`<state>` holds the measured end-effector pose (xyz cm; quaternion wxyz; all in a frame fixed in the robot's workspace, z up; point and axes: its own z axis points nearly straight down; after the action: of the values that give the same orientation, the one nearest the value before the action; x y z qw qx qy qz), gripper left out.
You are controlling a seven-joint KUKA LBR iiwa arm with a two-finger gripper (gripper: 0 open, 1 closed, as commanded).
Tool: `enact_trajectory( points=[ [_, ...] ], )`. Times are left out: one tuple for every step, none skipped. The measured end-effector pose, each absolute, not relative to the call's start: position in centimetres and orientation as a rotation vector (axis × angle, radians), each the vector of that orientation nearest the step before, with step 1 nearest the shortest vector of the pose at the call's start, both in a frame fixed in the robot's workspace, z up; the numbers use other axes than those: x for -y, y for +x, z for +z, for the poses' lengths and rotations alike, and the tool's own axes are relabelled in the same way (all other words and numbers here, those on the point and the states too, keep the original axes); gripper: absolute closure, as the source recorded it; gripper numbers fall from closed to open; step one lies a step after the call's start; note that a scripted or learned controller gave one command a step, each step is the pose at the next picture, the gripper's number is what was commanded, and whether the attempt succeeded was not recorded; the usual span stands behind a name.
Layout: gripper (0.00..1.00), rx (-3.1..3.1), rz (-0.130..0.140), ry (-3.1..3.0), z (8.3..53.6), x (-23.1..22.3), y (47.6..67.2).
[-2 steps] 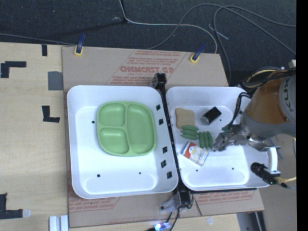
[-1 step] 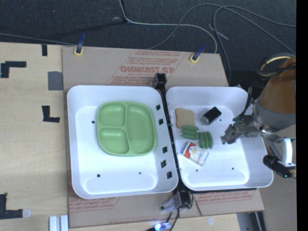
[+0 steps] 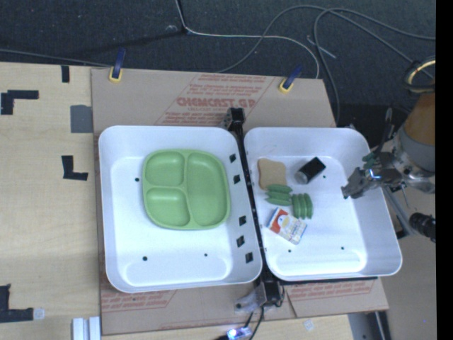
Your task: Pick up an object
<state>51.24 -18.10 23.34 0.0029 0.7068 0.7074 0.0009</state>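
- You see 2 white bins side by side on the bench. The left bin holds 1 green plate with 3 sections, lying flat in the middle.
- The right bin holds the small things you can pick from. They sit in a bunch near the wall between the 2 bins.
- There is a tan block at the top of the bunch, and a green ridged toy touches its lower edge.
- A second green ridged piece lies just beside that toy. A small red and white packet lies under them, closest to you.
- A little black thing sits a bit apart, up and to the right of the tan block. It has free room around it, so I think it is the easiest to grab.
- The gripper hangs over the right rim of the right bin, away from all the things. The arm comes in from that side, so it makes sense that it waits there.
- You cannot tell if the gripper is wide or closed up, because it looks small and dark. Nothing seems to be in it.
- No thing is picked up yet. I think the gripper must next move left and go down over 1 thing.
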Motion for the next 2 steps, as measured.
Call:
enact_trajectory(
  points=[
    [1.00,-2.220,0.003,2.216,28.5,18.1,51.4],
    [1.00,-2.230,0.000,2.216,27.1,11.9,51.5]
  ],
)
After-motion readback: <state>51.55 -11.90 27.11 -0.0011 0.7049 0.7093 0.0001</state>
